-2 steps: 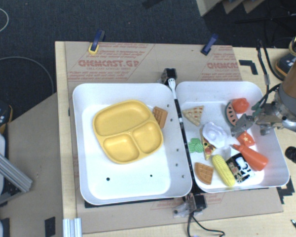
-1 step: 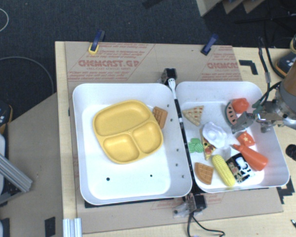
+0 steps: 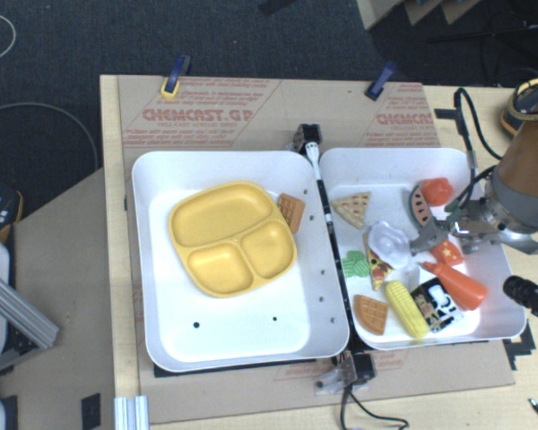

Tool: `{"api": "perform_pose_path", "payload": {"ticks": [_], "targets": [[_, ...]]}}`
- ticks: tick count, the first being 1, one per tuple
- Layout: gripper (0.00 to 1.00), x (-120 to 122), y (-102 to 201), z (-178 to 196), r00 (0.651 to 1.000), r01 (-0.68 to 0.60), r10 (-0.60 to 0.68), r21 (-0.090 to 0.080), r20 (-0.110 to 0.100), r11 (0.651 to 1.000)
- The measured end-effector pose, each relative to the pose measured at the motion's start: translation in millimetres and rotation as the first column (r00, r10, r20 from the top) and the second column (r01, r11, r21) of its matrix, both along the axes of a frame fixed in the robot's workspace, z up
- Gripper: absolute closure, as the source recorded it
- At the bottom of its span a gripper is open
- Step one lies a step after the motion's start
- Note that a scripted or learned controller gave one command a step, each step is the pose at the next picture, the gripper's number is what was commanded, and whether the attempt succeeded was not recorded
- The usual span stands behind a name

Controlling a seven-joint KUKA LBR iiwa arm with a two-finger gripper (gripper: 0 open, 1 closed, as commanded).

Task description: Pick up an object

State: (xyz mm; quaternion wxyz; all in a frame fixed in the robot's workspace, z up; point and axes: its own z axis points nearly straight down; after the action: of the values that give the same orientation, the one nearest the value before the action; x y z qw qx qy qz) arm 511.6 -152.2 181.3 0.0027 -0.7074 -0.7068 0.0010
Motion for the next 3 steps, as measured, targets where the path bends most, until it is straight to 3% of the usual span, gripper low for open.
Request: {"api": "perform_pose_path", "payload": {"ticks": [2, 3], "targets": [[0.0, -1.9, 1.3, -93.2, 1.0, 0.0, 0.0, -0.002, 0.003, 1.0], [1.0, -1.7, 1.6, -82.0, 1.0, 0.001, -0.001, -0.003, 0.006, 1.0]]}}
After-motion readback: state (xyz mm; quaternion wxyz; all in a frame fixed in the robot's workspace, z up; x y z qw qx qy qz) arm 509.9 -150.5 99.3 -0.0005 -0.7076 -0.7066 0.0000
